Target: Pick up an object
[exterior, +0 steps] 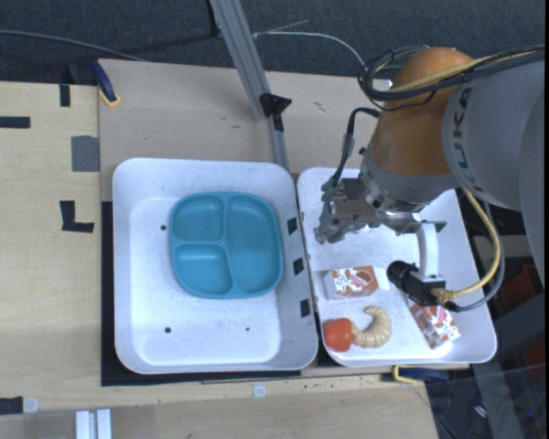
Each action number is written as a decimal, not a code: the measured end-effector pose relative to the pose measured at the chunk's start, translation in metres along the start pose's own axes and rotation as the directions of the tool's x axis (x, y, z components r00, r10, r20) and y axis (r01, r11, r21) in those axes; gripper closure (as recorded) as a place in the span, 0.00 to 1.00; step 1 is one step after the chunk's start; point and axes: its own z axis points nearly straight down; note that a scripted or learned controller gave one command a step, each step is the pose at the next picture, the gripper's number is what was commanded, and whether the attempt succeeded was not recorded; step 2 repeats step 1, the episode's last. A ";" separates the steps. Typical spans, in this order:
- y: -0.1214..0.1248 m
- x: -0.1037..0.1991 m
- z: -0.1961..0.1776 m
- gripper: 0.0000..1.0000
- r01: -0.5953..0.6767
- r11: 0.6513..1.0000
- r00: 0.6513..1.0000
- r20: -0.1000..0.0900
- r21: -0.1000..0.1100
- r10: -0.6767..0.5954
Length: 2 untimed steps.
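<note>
My gripper (333, 229) hangs over the upper left part of the right bin (467, 337), with its dark fingers pointing down and left. Nothing shows between them. Below it in that bin lies a small white packet with a red print (351, 282). Near the bin's front edge a tan croissant (375, 327) lies against a red tomato (339, 335). Another red and white packet (435, 326) rests at the bin's right front. The grey arm with its orange band (421, 108) covers the back of the bin.
The left bin (146, 327) holds a teal plate with three compartments (226, 244). A metal pole (247, 58) slants down to the gap between the bins. A black cable and connector (412, 280) hang from the wrist over the right bin.
</note>
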 end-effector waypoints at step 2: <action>0.007 0.050 -0.003 1.00 0.001 1.000 1.000 0.000 -0.002 -0.001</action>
